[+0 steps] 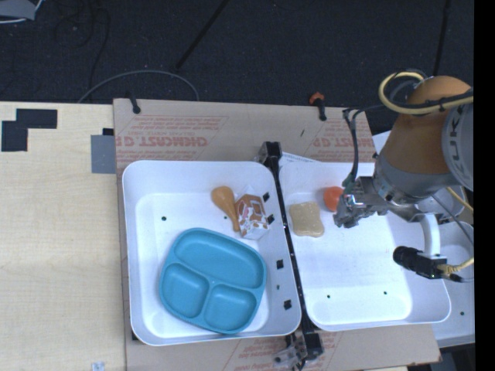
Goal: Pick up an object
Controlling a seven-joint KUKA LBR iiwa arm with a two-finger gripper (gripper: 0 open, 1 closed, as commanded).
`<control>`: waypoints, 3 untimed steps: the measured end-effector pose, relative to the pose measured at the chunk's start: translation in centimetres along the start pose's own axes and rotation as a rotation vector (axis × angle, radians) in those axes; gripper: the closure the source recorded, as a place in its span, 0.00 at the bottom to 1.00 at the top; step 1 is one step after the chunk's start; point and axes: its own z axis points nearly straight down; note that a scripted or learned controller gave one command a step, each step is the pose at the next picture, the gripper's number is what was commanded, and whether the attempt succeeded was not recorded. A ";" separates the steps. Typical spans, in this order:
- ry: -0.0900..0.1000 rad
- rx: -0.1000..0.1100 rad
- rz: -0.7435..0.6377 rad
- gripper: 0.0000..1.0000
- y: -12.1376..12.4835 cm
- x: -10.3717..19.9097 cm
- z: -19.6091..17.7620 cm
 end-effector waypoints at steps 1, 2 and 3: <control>0.001 0.001 -0.002 1.00 0.0 6.3 -0.1; 0.000 -0.001 -0.001 1.00 -0.7 11.5 -1.6; -0.001 0.000 -0.001 1.00 0.3 17.0 -1.5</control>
